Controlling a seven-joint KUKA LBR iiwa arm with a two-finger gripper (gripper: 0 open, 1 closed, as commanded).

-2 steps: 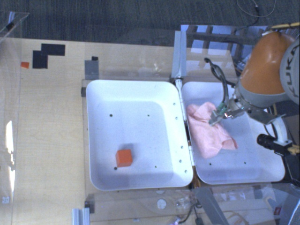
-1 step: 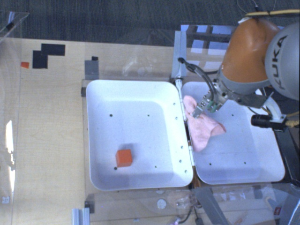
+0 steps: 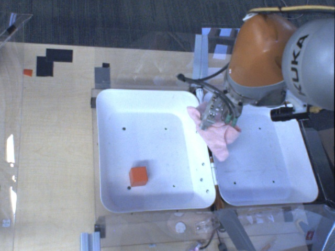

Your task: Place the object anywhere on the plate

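Near edge first: I see an orange block (image 3: 138,176) lying at 7 o'clock in the left bin (image 3: 157,109), well apart from the arm. Farther back, the claw (image 3: 217,115) hangs over the divide between both bins, with a pink cloth (image 3: 217,137) draped beneath it at 6 o'clock. I cannot tell the claw's state. I judge transport underway; next requires locating a plate, which I cannot identify.
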